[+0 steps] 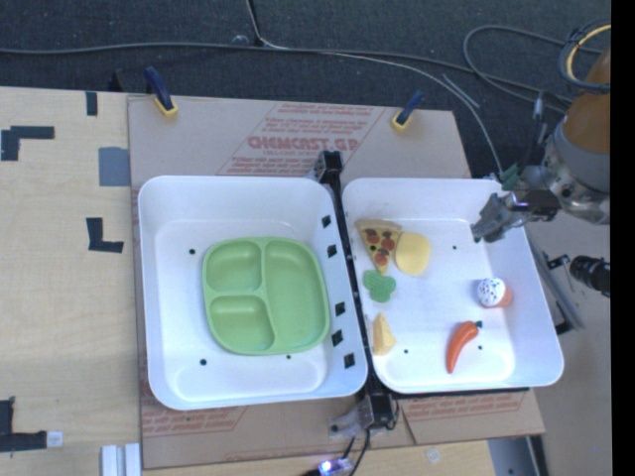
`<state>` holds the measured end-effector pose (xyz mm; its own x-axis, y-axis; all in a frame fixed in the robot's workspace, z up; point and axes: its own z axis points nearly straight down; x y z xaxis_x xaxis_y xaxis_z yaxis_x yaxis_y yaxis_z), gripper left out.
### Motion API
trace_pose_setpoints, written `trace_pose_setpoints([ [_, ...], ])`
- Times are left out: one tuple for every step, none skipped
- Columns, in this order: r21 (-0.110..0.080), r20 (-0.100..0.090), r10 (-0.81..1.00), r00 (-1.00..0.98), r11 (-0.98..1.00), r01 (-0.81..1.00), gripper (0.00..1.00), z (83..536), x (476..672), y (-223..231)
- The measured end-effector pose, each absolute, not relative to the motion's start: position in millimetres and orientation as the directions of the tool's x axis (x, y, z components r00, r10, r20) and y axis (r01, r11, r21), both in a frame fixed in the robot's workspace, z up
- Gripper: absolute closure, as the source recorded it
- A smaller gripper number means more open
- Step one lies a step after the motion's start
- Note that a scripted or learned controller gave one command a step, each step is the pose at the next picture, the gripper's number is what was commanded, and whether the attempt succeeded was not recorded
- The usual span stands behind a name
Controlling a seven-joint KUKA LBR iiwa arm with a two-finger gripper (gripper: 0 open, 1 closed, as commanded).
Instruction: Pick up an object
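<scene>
Bench (60,296) | left bin (164,206): green tray (266,296) | right bin (531,360): pizza slice (379,241), carrot (460,345) | end effector (493,218): state unclear

A single fixed camera looks down from above at a slant onto the bench (60,296), far enough back to take in both white bins whole: the left bin (159,216) and the right bin (446,196) sit side by side across the middle of the picture. Dark floor with cables lies along the top edge. The arm (585,137) enters from the right side.
</scene>
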<state>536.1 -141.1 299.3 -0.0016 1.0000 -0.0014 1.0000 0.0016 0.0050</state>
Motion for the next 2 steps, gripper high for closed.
trace_pose_setpoints([
  [0.000,0.000,1.000,-0.005,0.005,1.000,1.00,294.6,556.6,-91.1],
  [-0.003,0.000,1.000,-0.005,0.005,1.000,1.00,266.9,578.5,-42.3],
])
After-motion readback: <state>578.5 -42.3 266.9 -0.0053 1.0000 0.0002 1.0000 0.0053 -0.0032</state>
